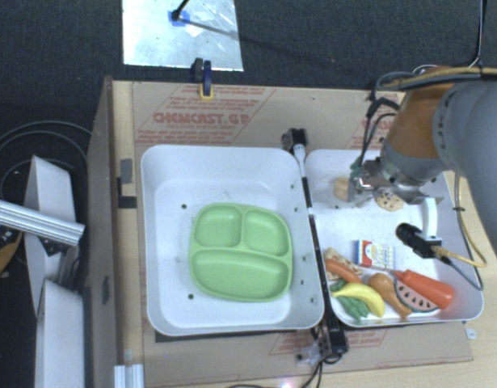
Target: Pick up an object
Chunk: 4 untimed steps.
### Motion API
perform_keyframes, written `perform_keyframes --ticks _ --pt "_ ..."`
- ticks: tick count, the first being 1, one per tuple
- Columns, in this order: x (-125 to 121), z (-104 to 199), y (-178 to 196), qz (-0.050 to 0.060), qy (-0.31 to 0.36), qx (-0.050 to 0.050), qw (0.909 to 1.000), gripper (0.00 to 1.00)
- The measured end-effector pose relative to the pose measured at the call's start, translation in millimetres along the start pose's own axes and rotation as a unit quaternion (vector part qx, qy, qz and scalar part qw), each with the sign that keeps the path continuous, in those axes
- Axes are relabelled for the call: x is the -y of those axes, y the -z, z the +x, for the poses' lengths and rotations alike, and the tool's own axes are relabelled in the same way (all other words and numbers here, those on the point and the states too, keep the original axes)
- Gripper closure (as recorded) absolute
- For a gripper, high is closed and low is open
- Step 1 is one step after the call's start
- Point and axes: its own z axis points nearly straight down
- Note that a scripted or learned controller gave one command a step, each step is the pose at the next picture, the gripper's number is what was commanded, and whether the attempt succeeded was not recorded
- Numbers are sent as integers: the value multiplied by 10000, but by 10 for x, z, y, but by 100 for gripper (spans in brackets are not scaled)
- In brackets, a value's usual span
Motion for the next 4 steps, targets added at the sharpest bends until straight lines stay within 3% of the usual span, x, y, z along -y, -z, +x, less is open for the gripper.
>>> perform_keyframes --ticks 1,2,3,4 --pt "14 -26 91 7 -10 0 10000 100" --pt "-122 1004 716 -9 31 -26 10000 100" --pt "106 607 673 35 -56 7 10000 100" --pt "406 337 1153 14 -54 5 10000 100"
